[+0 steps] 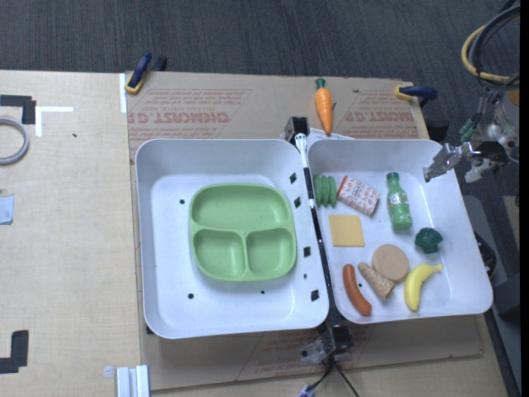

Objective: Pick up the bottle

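Before you, two white bins sit side by side on a sheet of cardboard [190,110] laid over the counter [62,246]. The left bin [157,304] holds a green three-part tray [243,232], lying flat near its middle. The right bin [471,296] holds the food items and the bottle [398,201], which is green with a white label and lies with its cap toward the far wall, in the far right part of that bin. Left of the bottle you see a red-and-white packet [357,195], and left of that a green ridged piece [325,190] close by the bin's left wall. Nearer to you lie a yellow cheese slice [346,230], a round biscuit [389,262] touching a bread piece [378,282], a sausage [356,289] and a banana [418,283]. A broccoli [428,239] sits just right of the bottle's base, apart from it. Beyond the bins, a carrot [322,106] rests on the cardboard. The jaws [453,159] hang at the far right corner of the right bin, over its rim, right of the bottle and apart from it; whether they are released or clenched you cannot tell from this angle, and nothing shows between them. Blue clamps [139,72] pin the cardboard's far corners.
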You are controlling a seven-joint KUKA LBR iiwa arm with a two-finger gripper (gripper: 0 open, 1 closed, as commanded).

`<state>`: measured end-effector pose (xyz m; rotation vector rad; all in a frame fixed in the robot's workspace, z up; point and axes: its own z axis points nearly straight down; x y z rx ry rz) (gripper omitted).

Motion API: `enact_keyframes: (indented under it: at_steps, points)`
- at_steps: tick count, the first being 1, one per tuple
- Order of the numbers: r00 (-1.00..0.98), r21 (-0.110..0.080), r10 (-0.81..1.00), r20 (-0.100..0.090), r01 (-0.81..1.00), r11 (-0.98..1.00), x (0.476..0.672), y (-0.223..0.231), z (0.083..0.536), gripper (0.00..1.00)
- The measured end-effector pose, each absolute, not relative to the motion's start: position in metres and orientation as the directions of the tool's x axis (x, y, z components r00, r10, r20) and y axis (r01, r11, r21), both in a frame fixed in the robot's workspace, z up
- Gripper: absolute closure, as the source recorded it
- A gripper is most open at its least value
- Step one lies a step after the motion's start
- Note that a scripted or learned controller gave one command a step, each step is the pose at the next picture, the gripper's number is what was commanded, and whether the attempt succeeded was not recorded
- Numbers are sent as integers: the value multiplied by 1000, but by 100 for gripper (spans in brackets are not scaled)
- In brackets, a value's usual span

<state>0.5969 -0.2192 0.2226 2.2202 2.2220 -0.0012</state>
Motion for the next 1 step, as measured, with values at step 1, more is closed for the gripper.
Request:
enact_keyframes:
  at_steps: [1]
  points:
    - [-4,1,1000,-3,1000,4,597,-219,232,100]
